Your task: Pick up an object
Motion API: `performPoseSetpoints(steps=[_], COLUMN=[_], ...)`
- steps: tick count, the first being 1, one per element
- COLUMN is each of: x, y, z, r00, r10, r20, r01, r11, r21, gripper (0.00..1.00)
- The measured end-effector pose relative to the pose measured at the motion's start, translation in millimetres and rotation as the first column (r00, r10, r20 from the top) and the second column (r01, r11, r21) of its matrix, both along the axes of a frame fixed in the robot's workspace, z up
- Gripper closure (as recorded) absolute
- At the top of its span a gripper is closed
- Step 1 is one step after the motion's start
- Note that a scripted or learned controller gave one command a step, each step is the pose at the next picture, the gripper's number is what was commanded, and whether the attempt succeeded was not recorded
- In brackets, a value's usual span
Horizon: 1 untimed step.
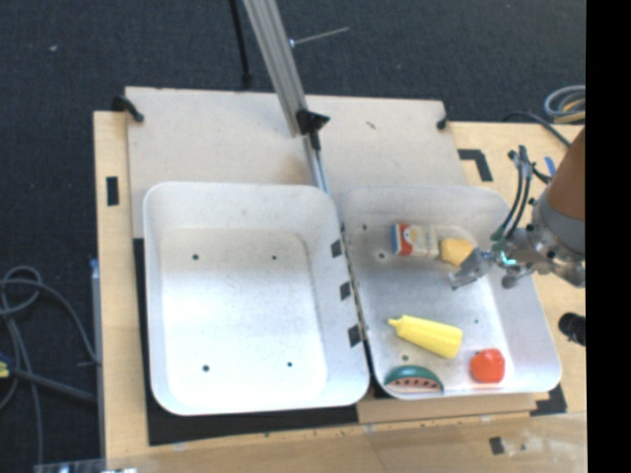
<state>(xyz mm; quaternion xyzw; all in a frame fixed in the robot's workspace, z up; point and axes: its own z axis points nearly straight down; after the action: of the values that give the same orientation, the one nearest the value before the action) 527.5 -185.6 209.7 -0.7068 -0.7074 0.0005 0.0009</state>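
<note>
The right bin (523, 313) holds several objects. A small red and white carton (411, 239) lies near its back, with a yellow chunk (455, 251) touching its right end. A yellow squeeze bottle (427, 335) lies in the middle front, a red tomato-like ball (487, 366) sits at the front right, and a watermelon slice (414, 380) rests by the front rim. My gripper (488, 276) hangs over the right side of this bin, just right of and slightly nearer than the yellow chunk. It is open, with nothing between its fingers.
The left bin (242, 299) stands beside the right one, sharing a middle rim. A slanted metal pole (281, 57) rises from behind the bins. Cables (523, 170) hang near the arm's wrist at the right.
</note>
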Motion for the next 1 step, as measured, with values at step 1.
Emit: performPoseSetpoints(steps=[1], x=[1.0], y=[0.0], z=[2.2], r00=[1.0], r10=[0.0], r20=[0.005], r01=[0.0], r11=[1.0], r21=[-0.001], gripper=[0.0])
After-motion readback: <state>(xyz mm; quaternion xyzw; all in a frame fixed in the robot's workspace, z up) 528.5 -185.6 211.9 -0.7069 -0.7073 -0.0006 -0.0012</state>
